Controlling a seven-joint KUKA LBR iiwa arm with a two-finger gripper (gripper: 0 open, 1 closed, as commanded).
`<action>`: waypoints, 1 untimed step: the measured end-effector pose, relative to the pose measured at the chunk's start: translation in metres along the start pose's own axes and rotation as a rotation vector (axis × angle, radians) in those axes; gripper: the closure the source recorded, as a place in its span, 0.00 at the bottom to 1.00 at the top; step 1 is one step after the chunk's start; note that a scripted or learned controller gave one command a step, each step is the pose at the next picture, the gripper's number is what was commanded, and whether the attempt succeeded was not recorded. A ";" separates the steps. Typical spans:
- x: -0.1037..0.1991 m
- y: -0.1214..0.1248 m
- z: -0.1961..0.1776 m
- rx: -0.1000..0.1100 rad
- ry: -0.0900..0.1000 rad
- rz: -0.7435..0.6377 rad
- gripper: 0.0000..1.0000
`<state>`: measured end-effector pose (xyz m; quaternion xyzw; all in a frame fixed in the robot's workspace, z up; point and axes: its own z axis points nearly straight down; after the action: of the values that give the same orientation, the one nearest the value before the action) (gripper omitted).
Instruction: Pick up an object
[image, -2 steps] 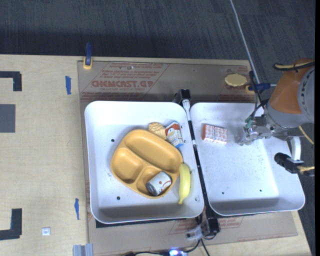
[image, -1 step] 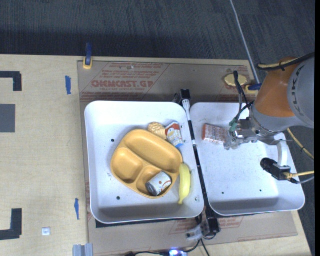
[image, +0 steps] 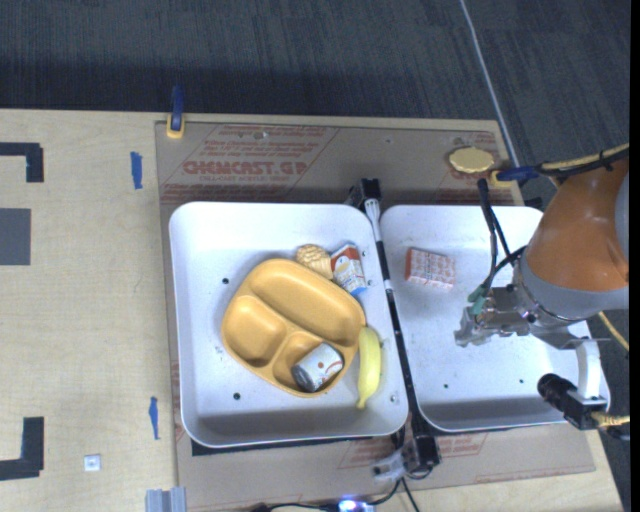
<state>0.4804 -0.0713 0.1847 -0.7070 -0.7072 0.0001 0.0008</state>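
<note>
Camera view: the gripper (image: 478, 328) hovers over the right bin (image: 440, 400) – finger state I cannot tell (too small) – below a small orange-patterned carton (image: 430, 267).

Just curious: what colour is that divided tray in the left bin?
Yellow-orange; the tray shows clearly in the camera view.

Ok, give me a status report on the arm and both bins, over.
Tool over the right bin, nothing seen in it. Small carton lies apart, toward the bin's far side. Left bin: yellow tray, can, banana. Path clear.
</note>
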 end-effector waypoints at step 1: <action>0.058 0.000 0.000 -0.002 0.000 -0.001 1.00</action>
<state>0.4803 -0.0128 0.1849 -0.7067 -0.7076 -0.0006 0.0004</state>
